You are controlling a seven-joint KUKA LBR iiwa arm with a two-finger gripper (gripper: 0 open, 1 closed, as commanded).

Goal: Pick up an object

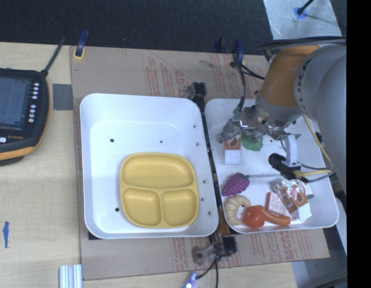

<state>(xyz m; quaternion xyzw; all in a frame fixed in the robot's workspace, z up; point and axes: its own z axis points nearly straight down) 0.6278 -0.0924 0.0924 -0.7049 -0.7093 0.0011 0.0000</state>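
My gripper (244, 131) hangs low over the far part of the right bin (329, 218), under the grey and orange arm. Right below it sit a small white and orange carton (232, 152) and a green item (253, 143), which the gripper partly hides. Whether anything is held cannot be told. Nearer the front lie a purple grape bunch (235, 183), a beige ring-shaped pastry (236, 207), a red tomato (253, 217), an orange carrot-like piece (277, 219) and a red and white packet (290, 195).
The left bin (101, 125) holds a yellow divided plate (159, 189). A tablet with an orange frame (14, 111) lies on the bench at the far left. A narrow ridge separates the two bins.
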